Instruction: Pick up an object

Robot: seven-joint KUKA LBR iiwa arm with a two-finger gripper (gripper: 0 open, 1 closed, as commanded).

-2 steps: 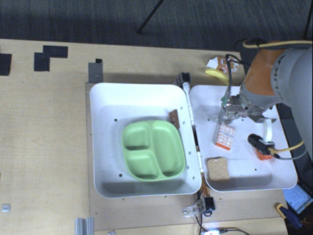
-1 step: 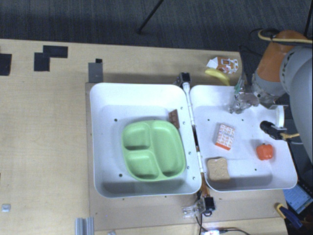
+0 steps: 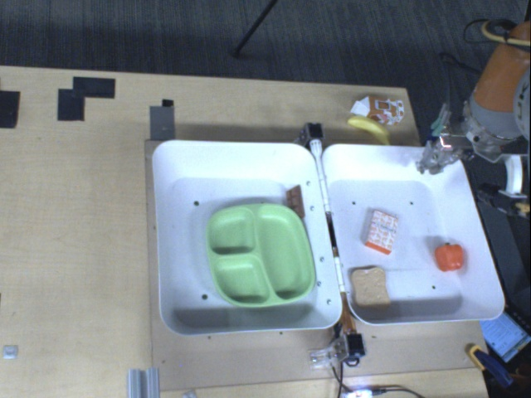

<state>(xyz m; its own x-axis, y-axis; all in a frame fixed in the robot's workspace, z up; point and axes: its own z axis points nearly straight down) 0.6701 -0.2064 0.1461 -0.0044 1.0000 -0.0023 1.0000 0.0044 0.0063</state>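
Hand (image 3: 433,157) is seen at the right bin's (image 3: 415,191) far corner; its state cannot be told, nothing seems held. Tomato (image 3: 449,257) is not yet picked.

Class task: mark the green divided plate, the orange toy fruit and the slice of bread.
green divided plate (image 3: 260,254), camera view, central ridge.
orange toy fruit (image 3: 450,257), camera view, middle of body.
slice of bread (image 3: 370,286), camera view, top face.
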